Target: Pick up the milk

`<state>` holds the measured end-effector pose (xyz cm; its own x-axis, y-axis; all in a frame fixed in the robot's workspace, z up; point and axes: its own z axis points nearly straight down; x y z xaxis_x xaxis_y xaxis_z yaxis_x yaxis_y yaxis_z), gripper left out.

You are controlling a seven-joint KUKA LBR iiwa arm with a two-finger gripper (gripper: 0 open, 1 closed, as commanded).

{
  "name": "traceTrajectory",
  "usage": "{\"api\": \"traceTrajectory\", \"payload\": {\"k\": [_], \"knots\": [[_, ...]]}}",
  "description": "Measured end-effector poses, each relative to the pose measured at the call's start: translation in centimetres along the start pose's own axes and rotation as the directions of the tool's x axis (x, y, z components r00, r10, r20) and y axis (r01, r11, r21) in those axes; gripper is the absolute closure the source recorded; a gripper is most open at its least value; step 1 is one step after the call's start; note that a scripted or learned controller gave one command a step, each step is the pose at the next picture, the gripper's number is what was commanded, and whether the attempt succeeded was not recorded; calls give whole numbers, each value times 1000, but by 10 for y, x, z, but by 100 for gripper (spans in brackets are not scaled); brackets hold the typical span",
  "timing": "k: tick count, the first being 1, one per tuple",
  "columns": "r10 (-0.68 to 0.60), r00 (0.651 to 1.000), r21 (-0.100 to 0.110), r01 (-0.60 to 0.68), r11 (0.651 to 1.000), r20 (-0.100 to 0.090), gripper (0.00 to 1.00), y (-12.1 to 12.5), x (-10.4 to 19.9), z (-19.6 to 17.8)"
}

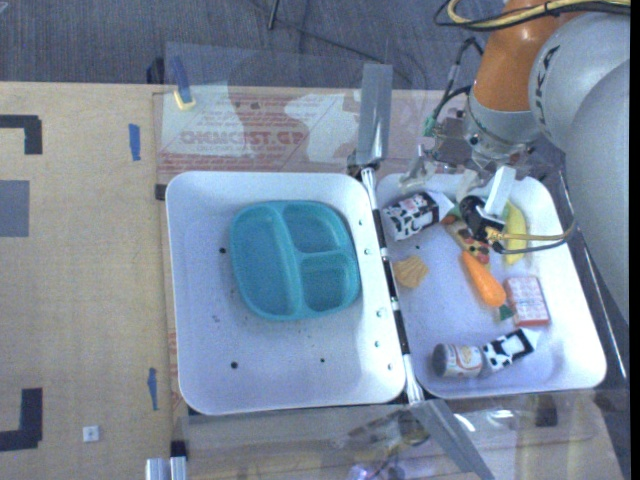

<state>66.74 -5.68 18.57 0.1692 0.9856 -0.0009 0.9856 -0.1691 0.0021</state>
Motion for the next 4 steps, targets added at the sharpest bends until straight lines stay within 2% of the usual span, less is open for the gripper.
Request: {"api": "traceTrajectory", "payload": {"k": [1,2,3,4], "knots": [[-66,998,0,66,998,0,0,-4,-35,88],[-74,997,0,74,997,0,0,-22,-112,-9],[0,1000,3,0,1000,-1,0,-62,-139,75],[-235,972,2,236,972,-2,0,-60,-124,90]]}}
